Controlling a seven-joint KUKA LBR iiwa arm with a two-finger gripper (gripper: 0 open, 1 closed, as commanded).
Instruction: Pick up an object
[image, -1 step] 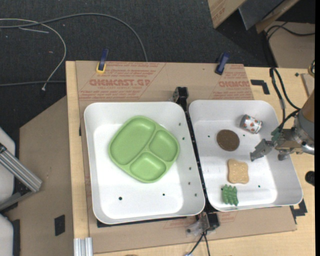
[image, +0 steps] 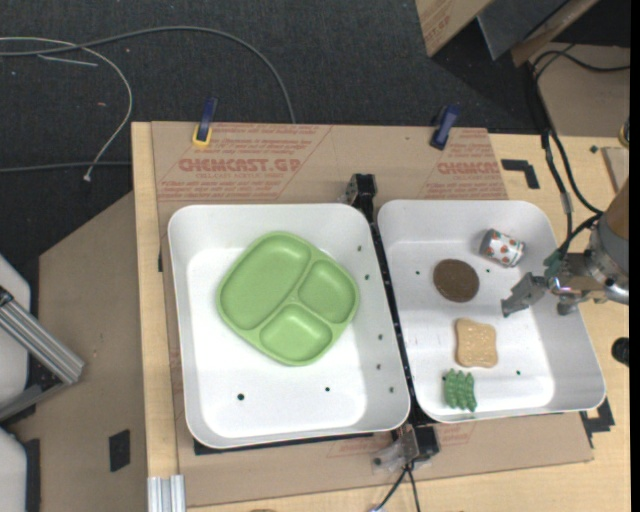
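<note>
Four loose objects lie in the right bin (image: 575, 385): a small crumpled can (image: 501, 246) toward the far side, a brown disc (image: 455, 280) near the centre, a toast slice (image: 476, 343) nearer the front, and a green bristly piece (image: 459, 390) at the front edge. All four are apart from one another and none touches a wall. The left bin (image: 200, 400) carries a green divided plate (image: 288, 297) lying flat at a skewed angle.

The claw (image: 534, 287) is over the right bin's right-hand portion, beside the disc and clear of it. Its fingers (image: 519, 298) appear spread, with nothing between them; nothing is held. Its height above the bin floor cannot be judged from this slanted view.

Assessment: the step in hand is the approach to a chosen object. The can and the toast slice look the most promising, since each offers some thickness to close upon; the disc appears flat and is likely to slip under the fingertips. Recommended practice: centre the claw directly over the chosen piece before descending, turn the wrist so the fingers straddle its narrower dimension, and go down fully to the bin floor before closing. The can may roll if struck off-centre. Keep the descent away from the bin's right wall to avoid a finger catching the rim.
</note>
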